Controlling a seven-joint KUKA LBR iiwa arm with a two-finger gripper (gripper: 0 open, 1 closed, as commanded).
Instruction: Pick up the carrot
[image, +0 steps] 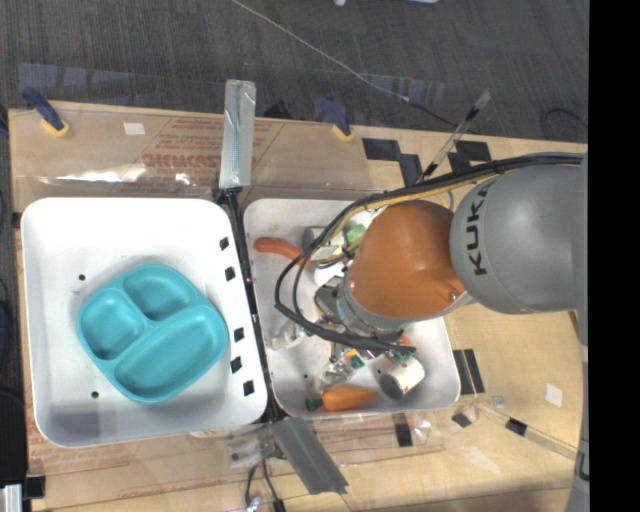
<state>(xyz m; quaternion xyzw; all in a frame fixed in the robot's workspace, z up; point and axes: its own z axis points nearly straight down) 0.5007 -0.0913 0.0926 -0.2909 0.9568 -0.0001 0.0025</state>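
You have two shallow white bins side by side on the bench. The left bin (60, 300) holds a turquoise divided plate (152, 331), lying flat a little toward the near side, with three compartments that look bare. The wall of the left bin facing the right bin (440, 385) carries a row of small black marks.

The right bin is where you find the clutter, and I'll place everything against the orange band (405, 262) of the arm. That band and the grey body (520, 235) of the arm hang over the middle and far right of the bin, covering much of its floor. The gripper sits beneath the band, hidden from above, so you cannot tell whether its jaws are apart or together, and nothing is visibly held.

The carrot (343, 399) lies below the band, on the bin floor beside the near wall, lengthwise along that wall with its green end pointing toward the left bin. Just right of it, also below the band, is a small white cup (400, 375) on its side. Left of the band, near the far wall, lies an orange-red elongated item (277, 247). Black cables (290, 295) loop left of the band.
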